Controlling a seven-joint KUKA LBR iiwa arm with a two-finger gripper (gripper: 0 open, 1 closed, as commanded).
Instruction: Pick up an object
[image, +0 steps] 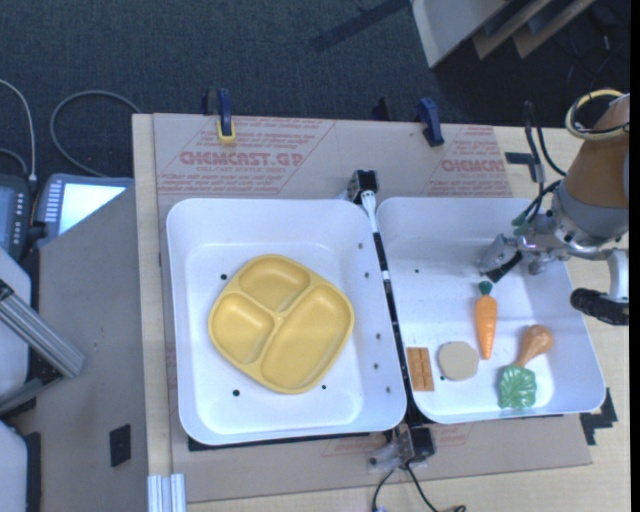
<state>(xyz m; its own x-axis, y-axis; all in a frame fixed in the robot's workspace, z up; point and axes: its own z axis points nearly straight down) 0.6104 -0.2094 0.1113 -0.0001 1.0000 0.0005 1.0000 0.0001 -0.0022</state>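
Landmark: the carrot (486, 323), orange with a green top, lies lengthwise in the right bin (440, 240), top pointing toward the far rim.
Claw: the claw (497, 262) hangs just above the carrot's green end, apart from it; whether it is spread or pressed together I cannot tell, and nothing shows between its tips.
Arm: the grey arm (600, 190) with its orange band reaches in from beyond the carrot's right side.
Other pieces: an orange-tan drumstick-shaped piece (533, 345) lies just right of the carrot; a green leafy piece (517, 388) sits nearer the front rim than the carrot; a round tan disc (459, 361) lies just left of the carrot's tip; a brown cracker-like piece (420, 368) lies beyond the disc, against the bin's left wall.
Left bin: the left bin (200, 250), well left of the carrot, holds a yellow divided plate (281, 322).
Bench: the bench (300, 150) is a board covered in brown printed paper, with blue clamps (224, 105) at its far edge.
Room: dark carpet floor (200, 50) beyond the bench; cables (70, 120) and grey equipment (40, 210) far left of the carrot.
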